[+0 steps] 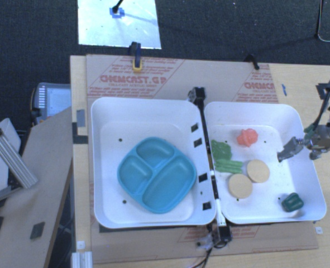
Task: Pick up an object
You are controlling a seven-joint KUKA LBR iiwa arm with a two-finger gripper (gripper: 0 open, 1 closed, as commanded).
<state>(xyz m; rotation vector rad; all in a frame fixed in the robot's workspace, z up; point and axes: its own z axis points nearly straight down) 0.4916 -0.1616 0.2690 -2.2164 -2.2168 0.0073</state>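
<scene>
Bench with two white bins (153,108), pincer (288,151) over right bin (grip state unclear)

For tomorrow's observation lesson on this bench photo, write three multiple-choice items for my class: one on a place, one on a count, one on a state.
1. Where does the blue divided plate lie?
A. In the left bin
B. In the right bin
C. On the cardboard behind the bins

2. How many tan round discs lie in the right bin?
A. One
B. Two
C. Four

3. How does the gripper stand to the orange-red piece?
A. Clamped on it
B. Apart from it, over the bin's right side
C. Pressing it onto the plate

Answers:
1 A, the plate sits inside the left bin.
2 B, one disc and another disc lie side by side.
3 B, bare bin floor shows between the gripper and the piece.
</scene>
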